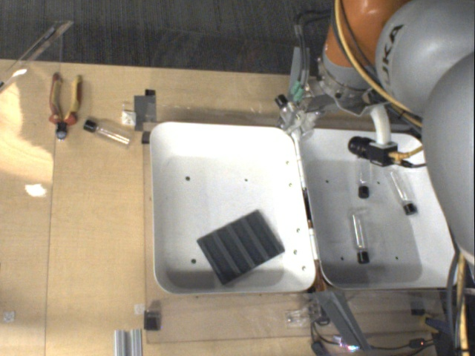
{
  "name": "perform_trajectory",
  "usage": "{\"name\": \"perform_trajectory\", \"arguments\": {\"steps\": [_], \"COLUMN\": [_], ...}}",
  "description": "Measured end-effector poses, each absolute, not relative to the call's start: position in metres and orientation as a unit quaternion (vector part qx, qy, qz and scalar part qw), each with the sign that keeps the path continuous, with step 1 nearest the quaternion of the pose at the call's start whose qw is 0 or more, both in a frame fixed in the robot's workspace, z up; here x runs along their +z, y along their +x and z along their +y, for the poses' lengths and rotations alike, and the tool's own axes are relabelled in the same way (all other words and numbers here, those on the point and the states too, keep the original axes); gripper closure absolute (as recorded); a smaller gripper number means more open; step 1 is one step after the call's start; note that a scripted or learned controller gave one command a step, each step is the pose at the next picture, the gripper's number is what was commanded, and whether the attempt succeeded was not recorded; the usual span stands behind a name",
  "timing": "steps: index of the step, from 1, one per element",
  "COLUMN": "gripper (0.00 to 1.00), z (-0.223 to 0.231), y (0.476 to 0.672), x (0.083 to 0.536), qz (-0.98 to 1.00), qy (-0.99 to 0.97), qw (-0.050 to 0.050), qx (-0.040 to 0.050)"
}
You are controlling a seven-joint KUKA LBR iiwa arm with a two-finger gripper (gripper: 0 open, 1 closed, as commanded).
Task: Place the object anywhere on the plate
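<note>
A wooden worktop [89,228] occupies the camera view, with dark ribbed flooring along the top edge. Two shallow white bins stand side by side on it. The left bin [171,154] contains a dark ribbed plate [240,246], lying flat and turned at an angle, near the bin's lower edge. The right bin [330,269] contains several clear tubes with black caps [359,236], lying apart from one another.

The grey arm [434,58] enters from the right, its orange band [364,13] visible at the top. The gripper [298,119] is positioned above the upper end of the divide between the two bins, well apart from the plate. The state of the jaws cannot be determined.

Outside the bins, on the left of the worktop, lie red-handled pliers [64,102] and one more capped tube [107,131].
</note>
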State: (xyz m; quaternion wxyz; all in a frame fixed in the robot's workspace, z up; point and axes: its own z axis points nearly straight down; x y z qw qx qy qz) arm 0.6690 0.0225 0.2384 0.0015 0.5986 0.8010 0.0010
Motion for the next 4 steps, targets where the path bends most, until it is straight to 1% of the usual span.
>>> {"name": "perform_trajectory", "arguments": {"steps": [1, 2, 3, 4], "gripper": [1.0, 1.0, 1.0, 1.0], "z": [0.081, 0.155, 0.231, 0.227], "y": [0.669, 0.655, 0.638, 0.663], "x": [0.207, 0.148, 0.133, 0.203], "qz": [0.927, 0.948, 0.936, 0.967], "qy": [0.375, 0.317, 0.351, 0.255], "qw": [0.001, 0.001, 0.002, 0.003], "qx": [0.0012, 0.0015, -0.0002, 0.0019]}}
